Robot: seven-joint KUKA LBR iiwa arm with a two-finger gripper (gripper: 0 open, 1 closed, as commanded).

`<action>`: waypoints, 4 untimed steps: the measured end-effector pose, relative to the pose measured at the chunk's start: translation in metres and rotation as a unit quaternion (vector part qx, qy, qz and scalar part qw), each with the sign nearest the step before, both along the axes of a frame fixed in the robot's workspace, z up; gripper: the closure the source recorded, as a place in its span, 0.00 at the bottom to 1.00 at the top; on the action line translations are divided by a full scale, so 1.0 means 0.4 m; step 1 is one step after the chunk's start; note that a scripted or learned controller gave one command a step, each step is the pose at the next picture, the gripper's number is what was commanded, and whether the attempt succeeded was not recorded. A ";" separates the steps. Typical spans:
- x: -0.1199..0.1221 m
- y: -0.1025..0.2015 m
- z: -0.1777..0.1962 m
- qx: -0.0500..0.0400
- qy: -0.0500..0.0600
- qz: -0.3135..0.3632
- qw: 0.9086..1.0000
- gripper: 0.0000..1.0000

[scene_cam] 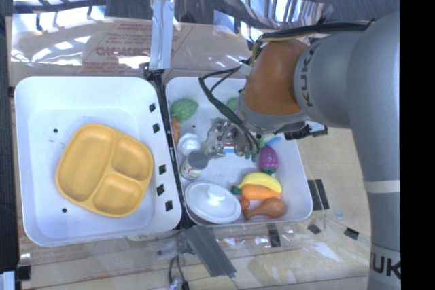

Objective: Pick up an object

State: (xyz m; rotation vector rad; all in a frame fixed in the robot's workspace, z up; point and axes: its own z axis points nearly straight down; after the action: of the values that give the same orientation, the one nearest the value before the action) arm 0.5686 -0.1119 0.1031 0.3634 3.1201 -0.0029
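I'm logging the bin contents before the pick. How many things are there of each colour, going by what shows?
Yellow: 2, tray, banana
Green: 1, broccoli
Purple: 1, grapes
Orange: 1, carrot
Brown: 1, drumstick
White: 1, lidded bowl
Total: 7; anything hidden under the arm is not counted.

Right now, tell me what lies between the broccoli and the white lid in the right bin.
In the camera view, between the broccoli and the white lid lie a small white cup and a grey round piece, one below the other.
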 end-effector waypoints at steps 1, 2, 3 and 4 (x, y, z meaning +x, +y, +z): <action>0.070 -0.072 0.088 0.001 -0.001 -0.144 0.990 1.00; 0.109 -0.067 0.277 0.001 -0.003 -0.223 0.975 1.00; 0.206 0.045 0.355 0.001 -0.002 -0.263 0.965 1.00; 0.204 0.044 0.352 0.001 -0.001 -0.264 0.965 0.00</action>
State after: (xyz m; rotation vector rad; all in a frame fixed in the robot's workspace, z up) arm 0.6504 -0.0945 0.2440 1.1732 2.9125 -0.0005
